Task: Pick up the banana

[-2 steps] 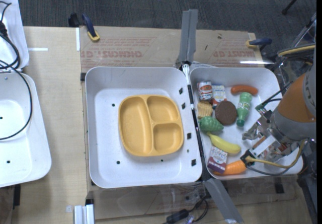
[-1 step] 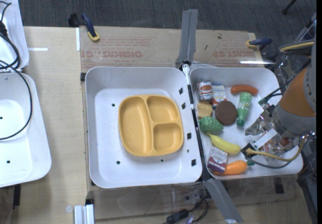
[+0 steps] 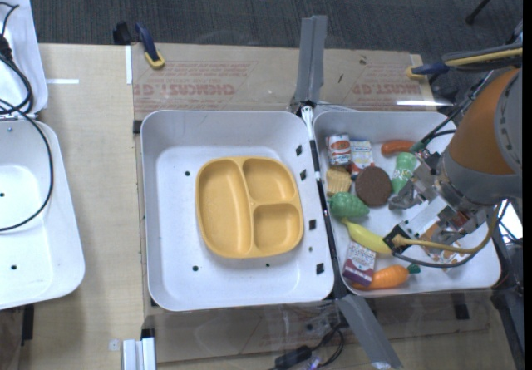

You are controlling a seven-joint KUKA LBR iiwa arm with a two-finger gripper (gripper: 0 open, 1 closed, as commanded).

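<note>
- Below the disc [image 3: 373, 185], in the right bin [image 3: 486, 273], the banana [image 3: 366, 237] is lying flat on the bin floor, near the disc but not touching it.
- Its long axis is running on a slant. One end is sitting below-left of the disc, and the other is pointing away below-right of it.
- Green veg [image 3: 349, 206] is sitting left of the disc and crowding the banana's upper end. I am not managing to tell whether the two are touching.
- Claw [image 3: 409, 195] is hovering right of the disc, level with it, and a green bottle [image 3: 404, 167] is standing just above-right of the disc beside it.
- That is putting the banana down-left of the claw, close by but not under it.
- Claw state is not showing, since wrist and clutter are hiding the tip: cannot tell wide or narrow, and nothing is showing as held.
- Judging the next move, the claw is needing a short shift down-left to the spot below the disc. It is also needing a wrist turn so the squeeze is crossing the banana's short width, not running along its length.
- Packet [image 3: 359, 264] and carrot [image 3: 389, 277] are lying further below the disc, just past the banana, so overshooting is risking the wrong grab.
- Mid-length is looking like the clearest place to take hold.
</note>
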